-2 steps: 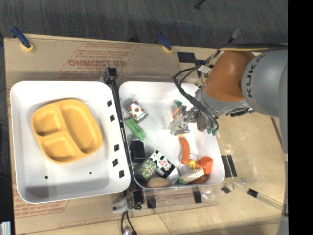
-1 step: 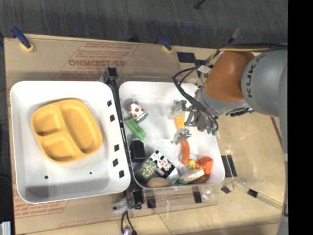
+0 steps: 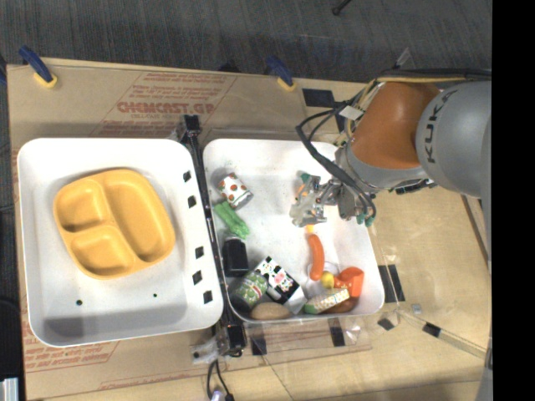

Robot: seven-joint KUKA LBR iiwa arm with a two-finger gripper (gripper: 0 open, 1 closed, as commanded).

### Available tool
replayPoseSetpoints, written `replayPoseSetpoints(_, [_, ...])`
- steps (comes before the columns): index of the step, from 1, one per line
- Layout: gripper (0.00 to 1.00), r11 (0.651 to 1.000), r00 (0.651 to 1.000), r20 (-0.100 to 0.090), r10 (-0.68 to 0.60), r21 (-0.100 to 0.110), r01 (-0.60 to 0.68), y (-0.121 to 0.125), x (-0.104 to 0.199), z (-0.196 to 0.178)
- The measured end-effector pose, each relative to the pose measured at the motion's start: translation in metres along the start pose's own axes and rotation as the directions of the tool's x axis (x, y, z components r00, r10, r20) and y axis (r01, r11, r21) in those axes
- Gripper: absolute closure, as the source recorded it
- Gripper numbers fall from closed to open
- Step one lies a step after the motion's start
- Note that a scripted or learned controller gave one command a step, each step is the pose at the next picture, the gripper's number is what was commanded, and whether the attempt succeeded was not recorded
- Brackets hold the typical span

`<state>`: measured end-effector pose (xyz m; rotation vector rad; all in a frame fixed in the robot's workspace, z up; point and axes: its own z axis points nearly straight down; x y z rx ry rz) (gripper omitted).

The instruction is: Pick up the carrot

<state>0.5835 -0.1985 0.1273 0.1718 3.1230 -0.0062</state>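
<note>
Orange carrot [image 3: 315,256] lying in right bin [image 3: 267,161], toward its right wall, roughly lengthwise front to back, top end just below claw [image 3: 309,207]. Not between the fingers, resting on bin floor. Claw hanging over right bin's middle-right area, metallic, tip pointing down-left; whether fingers are apart or together, cannot tell, too cluttered and blurred. Grey arm [image 3: 456,136] with orange band [image 3: 389,128] reaching in from the right, black cables [image 3: 322,144] looping near wrist.

Right bin contents: small red-and-white spotted item [image 3: 234,190] upper left, green vegetable piece [image 3: 230,220] just below it, black block [image 3: 235,257] against left wall. Cow-patterned black-and-white box [image 3: 280,281] near front, green can-like item [image 3: 248,291] beside it, brown potato-like lump [image 3: 269,311] at front wall. Orange-red item [image 3: 351,281] plus small yellow piece [image 3: 327,281] in front right corner, near carrot's lower end.

Left bin [image 3: 50,307] holding yellow divided tray [image 3: 113,221], three compartments, sitting center-left. Both bins on cardboard-covered worktop [image 3: 150,98] with red printing; blue clamps [image 3: 38,65] at back edge.
</note>
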Motion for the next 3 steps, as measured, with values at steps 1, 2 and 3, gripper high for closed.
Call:
replayPoseSetpoints(1, [0.00, 1.000, 1.000, -0.001, -0.001, 0.000, 0.001, 0.000, 0.000, 0.000])
replayPoseSetpoints(2, [0.00, 0.993, 0.993, -0.005, 0.121, 0.000, -0.121, -0.010, -0.013, 0.034])
replayPoseSetpoints(3, [1.00, 0.994, 0.994, 0.007, 0.112, 0.002, -0.112, -0.008, -0.016, 0.022])
